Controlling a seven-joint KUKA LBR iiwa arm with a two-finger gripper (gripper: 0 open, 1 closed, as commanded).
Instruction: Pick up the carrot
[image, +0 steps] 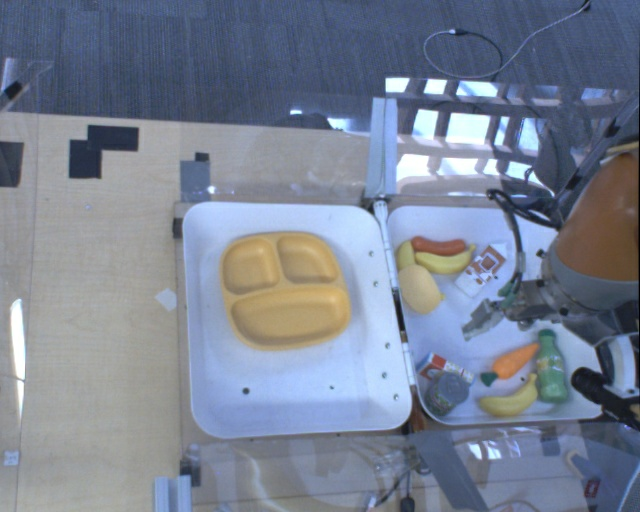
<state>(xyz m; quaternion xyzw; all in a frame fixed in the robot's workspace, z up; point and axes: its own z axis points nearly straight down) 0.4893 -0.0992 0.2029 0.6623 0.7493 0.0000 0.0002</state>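
One tapered, smooth orange carrot (514, 361)

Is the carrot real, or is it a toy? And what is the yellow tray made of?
The carrot looks like toy plastic: smooth, evenly orange, with a solid green stub. The yellow tray also seems moulded plastic, matte, with rounded compartments in one piece. Neither can be confirmed by look alone.

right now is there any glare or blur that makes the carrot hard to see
In the camera view the carrot is sharp and evenly lit; bright window reflections fall on the clear panel behind the right bin, off the toys; the pincer looks slightly soft, too blurred to judge.
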